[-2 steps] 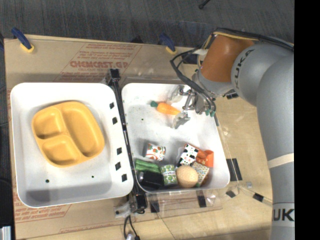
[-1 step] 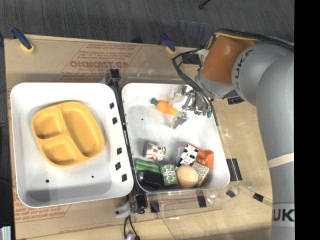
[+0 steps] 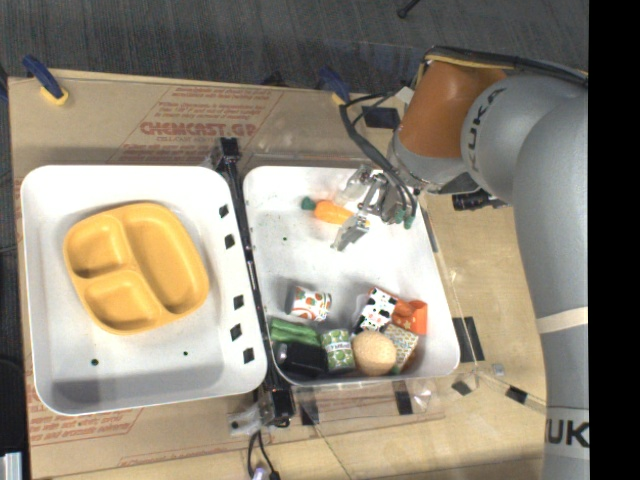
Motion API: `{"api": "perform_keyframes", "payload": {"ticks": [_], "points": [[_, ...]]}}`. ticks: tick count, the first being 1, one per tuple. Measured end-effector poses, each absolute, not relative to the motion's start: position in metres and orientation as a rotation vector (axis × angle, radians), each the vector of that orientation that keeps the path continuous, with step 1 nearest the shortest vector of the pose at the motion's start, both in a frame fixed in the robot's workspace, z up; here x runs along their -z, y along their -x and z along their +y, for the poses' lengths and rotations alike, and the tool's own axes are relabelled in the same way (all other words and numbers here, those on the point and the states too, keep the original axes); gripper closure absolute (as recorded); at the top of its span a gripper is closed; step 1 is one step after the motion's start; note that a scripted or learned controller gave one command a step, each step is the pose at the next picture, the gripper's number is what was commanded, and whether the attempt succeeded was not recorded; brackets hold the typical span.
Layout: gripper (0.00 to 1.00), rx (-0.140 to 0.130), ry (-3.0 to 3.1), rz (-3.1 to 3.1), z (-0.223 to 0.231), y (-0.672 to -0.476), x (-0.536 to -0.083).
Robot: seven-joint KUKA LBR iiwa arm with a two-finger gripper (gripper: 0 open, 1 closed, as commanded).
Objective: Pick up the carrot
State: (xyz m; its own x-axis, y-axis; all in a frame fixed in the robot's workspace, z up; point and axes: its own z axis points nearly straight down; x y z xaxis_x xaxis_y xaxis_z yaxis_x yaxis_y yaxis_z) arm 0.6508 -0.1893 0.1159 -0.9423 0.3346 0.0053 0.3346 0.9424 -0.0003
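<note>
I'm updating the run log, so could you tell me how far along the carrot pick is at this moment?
Done: the gripper has reached the right bin, right beside the carrot. In hand: lining up on it; the carrot lies on the bin floor, not visibly between the fingers. Left: closing on it and lifting. The other toys sit clustered at the bin's near end.

Robot lab: clamped cardboard-covered bench (image 3: 180, 118), two white bins (image 3: 40, 268), grey carpet floor (image 3: 200, 8).

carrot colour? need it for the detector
Orange body with a green top; the carrot lies in the right bin, clearest in the camera view.
</note>
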Motion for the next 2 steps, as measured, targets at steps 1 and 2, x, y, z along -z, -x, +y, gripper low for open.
{"api": "perform_keyframes", "payload": {"ticks": [1,2], "points": [[0.0,0.001,0.71,-3.052,-0.2077,-0.648,-0.094],[0.0,0.0,1.104,-2.935,-0.2065,-0.6484,-0.0941]]}}
